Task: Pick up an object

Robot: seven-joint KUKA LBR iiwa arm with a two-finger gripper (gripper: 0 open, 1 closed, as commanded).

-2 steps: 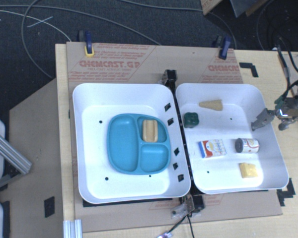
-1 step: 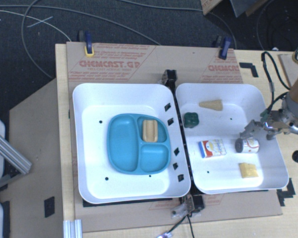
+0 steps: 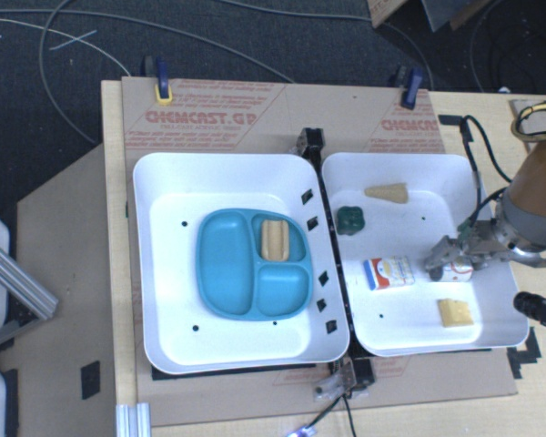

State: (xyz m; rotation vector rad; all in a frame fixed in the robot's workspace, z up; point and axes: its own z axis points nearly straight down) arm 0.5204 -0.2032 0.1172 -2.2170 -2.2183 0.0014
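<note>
My gripper [image 3: 441, 264] low in right bin [image 3: 396, 330], right of frame, beside small white carton [image 3: 389, 272]; jaws state, cannot tell.

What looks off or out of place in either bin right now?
Nothing stands out. The blue tray sits flat in the left bin with a tan block in one compartment; the right bin holds loose items, none spilled or broken.

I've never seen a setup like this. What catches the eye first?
The bright blue divided tray in the left bin, with a tan block in its upper right compartment. Next, the arm's gripper reaching low into the right bin near a small white carton.
</note>
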